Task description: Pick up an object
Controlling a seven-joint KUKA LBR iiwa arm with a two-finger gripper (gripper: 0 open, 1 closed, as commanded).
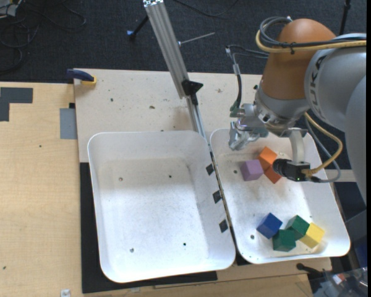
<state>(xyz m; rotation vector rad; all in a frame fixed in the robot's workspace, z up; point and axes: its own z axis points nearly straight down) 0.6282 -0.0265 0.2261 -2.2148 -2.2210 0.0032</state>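
Note:
My gripper (237,140) hangs over the far left part of the right bin (247,240), with nothing visible between its fingers. A purple cube (251,170) lies just in front of it, a short gap away. An orange block (269,163) sits to the right of the purple cube, touching it. Near the bin's front right corner lie a blue cube (269,225), two green cubes (290,234) and a yellow cube (313,235), bunched together.
The left bin (111,147) adjoins the right one along a divider with black clips (216,197). A slanted aluminium bar (173,54) rises behind the bins. A black cable connector (290,169) hangs beside the orange block. The arm's bulk covers the right bin's far right corner.

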